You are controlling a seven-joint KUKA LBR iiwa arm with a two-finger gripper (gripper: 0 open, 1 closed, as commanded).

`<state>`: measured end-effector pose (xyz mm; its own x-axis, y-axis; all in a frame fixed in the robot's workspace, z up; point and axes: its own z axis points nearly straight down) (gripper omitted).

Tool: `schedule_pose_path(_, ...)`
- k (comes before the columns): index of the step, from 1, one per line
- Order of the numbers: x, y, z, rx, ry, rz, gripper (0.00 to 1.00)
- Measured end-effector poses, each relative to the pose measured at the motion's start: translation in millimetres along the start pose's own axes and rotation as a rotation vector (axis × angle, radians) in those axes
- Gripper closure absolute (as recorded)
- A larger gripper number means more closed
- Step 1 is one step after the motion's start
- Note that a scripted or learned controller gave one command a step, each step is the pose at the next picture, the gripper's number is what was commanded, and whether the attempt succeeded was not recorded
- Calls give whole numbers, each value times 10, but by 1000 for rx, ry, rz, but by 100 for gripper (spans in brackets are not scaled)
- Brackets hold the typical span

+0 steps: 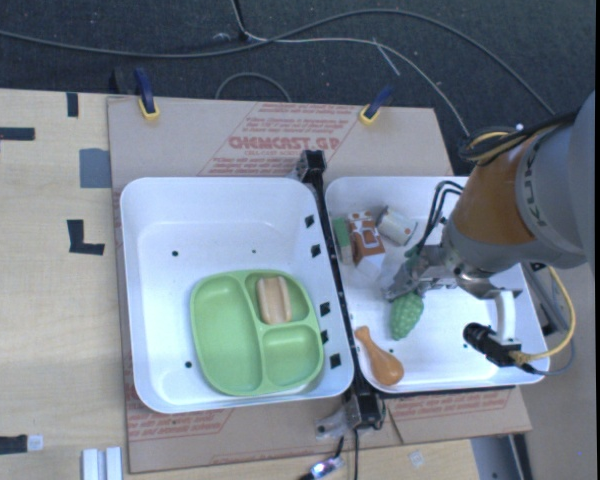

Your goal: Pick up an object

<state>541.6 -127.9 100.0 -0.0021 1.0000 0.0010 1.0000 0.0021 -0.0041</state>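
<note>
The gripper (405, 290) is hovering low in the right bin (435, 368), its tip touching or just above the top of a bumpy green fruit toy (407, 316); whether it is gripping cannot be told. An orange spoon (378, 358) is lying near the toy, small boxes (365, 236) behind. A green tray (257, 332) is sitting in the left bin (150, 268).

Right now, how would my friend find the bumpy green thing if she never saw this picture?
Look in the right white bin, the one the arm reaches into. Near its middle, just under the gripper, lies a small bumpy green object. Its neighbours are an orange spoon-like piece below it and a small brown and white toy above.
</note>
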Motion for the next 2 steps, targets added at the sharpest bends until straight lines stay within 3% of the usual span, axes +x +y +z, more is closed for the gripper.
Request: schedule_pose_path(2, 114, 77, -1056, -8, -2, 0, 100)
